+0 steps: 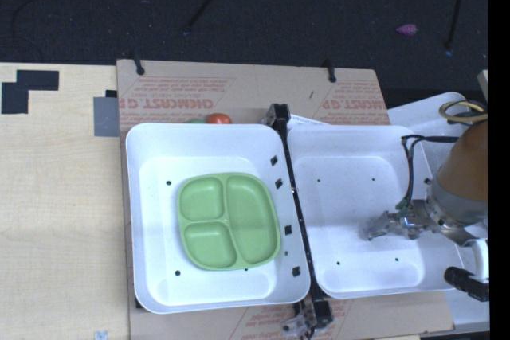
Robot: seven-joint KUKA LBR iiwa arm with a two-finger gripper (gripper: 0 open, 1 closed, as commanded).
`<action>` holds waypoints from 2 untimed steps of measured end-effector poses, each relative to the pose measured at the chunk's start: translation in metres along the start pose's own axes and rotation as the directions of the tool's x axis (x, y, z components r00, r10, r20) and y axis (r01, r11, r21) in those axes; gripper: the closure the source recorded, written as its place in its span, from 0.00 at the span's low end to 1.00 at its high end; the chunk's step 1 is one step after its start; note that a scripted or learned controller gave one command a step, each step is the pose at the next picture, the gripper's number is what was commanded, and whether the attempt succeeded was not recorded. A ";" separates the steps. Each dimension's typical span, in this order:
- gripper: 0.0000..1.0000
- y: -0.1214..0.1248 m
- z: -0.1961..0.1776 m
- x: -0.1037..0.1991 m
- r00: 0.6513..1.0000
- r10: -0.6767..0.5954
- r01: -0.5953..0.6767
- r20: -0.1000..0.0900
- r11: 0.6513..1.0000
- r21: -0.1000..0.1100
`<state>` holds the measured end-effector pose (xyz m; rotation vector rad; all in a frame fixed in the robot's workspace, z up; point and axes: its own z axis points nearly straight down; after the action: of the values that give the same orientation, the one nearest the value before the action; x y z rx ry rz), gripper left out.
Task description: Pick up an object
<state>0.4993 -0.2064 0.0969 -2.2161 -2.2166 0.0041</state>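
The only thing lying inside either bin is a green divided plate, sitting flat on the floor of the left bin, roughly centred and a little toward the near wall. It is resting with its open side up, so its three compartments are facing the camera: two smaller ones on the left, stacked far and near, and one long one running down the right. The plate is a rounded rectangle, slightly turned in the bin; its long axis is running roughly from the far side to the near side, leaning a touch to the right as it comes nearer. Lying flat like this, it is offering mainly its raised rim and the inner dividers as places to grip, which looks awkward for two fingers coming from above.

The end effector is hanging low over the right bin, at its right half, well apart from the plate and across the divider between the bins. Its metal fingers are pointing left, toward the plate's bin, and nothing is lying between them; whether they are spread or closed cannot be told from this angle. Behind the left bin's far wall, a small red and green object is peeking over the rim, on the cardboard sheet covering the worktop.
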 end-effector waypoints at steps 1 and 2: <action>0.00 0.000 0.009 0.001 1.000 0.001 -0.001 0.002 1.000 -0.004; 1.00 0.001 -0.002 0.000 1.000 0.004 -0.004 0.002 1.000 -0.007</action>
<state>0.5004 -0.2064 0.0992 -2.2252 -2.2163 -0.0009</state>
